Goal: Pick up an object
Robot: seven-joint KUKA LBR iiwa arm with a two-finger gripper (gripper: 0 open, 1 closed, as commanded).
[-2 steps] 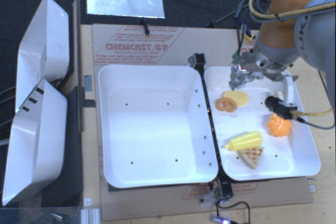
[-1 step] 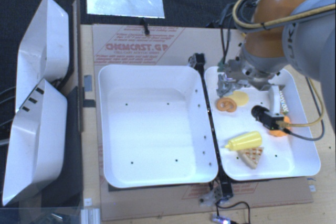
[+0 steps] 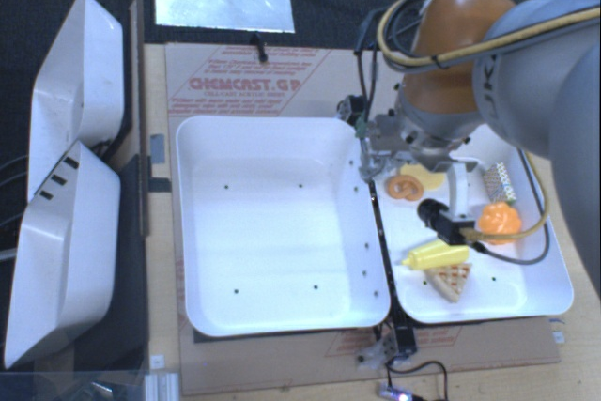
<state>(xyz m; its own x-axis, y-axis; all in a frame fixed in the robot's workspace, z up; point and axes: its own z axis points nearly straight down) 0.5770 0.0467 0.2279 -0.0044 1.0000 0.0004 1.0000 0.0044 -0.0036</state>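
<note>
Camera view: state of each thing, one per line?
Gripper: low over right bin's left edge, finger state unclear.
Right bin: holds all the objects.
Left bin: bare white floor.
Pretzel: lying flat, beside the gripper.
Orange fruit: resting near right wall.
Yellow bottle: lying on its side.
Waffle wedge: lying flat, touching the bottle.

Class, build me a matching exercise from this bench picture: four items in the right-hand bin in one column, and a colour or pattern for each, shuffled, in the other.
Things:
1. pretzel-shaped piece
2. round fruit
3. waffle-like wedge
4. long piece above the wedge

Looks:
A. bright yellow
B. tan with a grid pattern
C. orange ball
D. brown-orange loops

Pairs: 1-D, 2-C, 3-B, 4-A
</note>
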